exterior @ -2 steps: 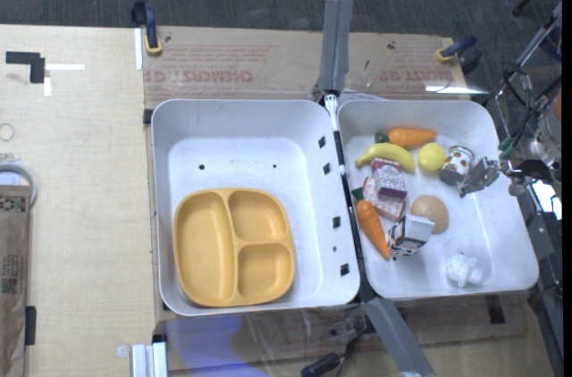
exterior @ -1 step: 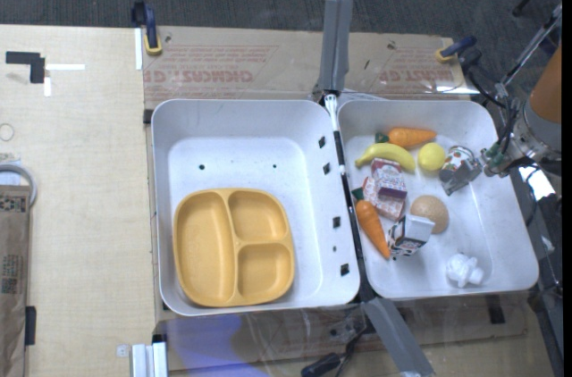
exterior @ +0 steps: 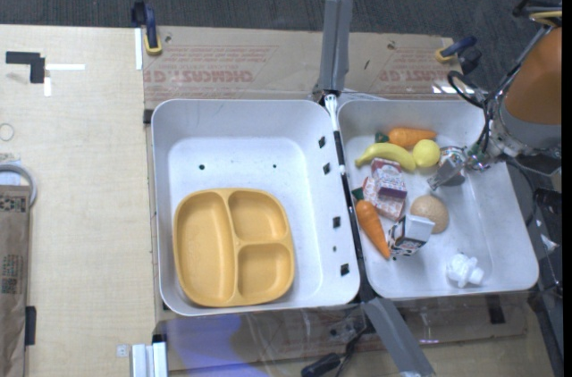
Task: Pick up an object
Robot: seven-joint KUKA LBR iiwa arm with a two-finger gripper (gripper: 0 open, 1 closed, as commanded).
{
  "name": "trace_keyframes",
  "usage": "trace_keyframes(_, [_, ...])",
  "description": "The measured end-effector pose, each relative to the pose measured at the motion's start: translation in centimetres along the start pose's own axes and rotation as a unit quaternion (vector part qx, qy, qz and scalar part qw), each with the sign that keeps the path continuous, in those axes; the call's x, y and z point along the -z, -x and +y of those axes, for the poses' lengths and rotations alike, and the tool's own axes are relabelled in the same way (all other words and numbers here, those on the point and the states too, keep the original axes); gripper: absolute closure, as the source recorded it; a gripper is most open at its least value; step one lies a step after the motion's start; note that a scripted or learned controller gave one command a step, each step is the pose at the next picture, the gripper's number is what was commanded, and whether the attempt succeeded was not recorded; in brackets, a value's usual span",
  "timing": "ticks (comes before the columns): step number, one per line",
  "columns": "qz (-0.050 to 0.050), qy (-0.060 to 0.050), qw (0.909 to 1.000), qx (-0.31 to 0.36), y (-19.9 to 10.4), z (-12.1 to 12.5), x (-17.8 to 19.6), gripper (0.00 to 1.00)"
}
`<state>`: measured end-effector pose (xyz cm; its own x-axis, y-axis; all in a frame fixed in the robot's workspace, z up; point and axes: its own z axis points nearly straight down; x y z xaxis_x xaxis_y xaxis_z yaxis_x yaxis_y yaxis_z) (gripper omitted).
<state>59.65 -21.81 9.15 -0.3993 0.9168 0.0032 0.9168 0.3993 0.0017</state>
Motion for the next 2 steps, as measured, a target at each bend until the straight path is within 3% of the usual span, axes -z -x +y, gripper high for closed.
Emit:
trace_keyframes(1, [-0.002,0.001,1.0,-0.002,0.3,-0.1,1.0,1.0])
trace_keyframes(2, [-0.002,-0.001,0.9978,-0.067,-3.7,1.0,10.1,1.0])
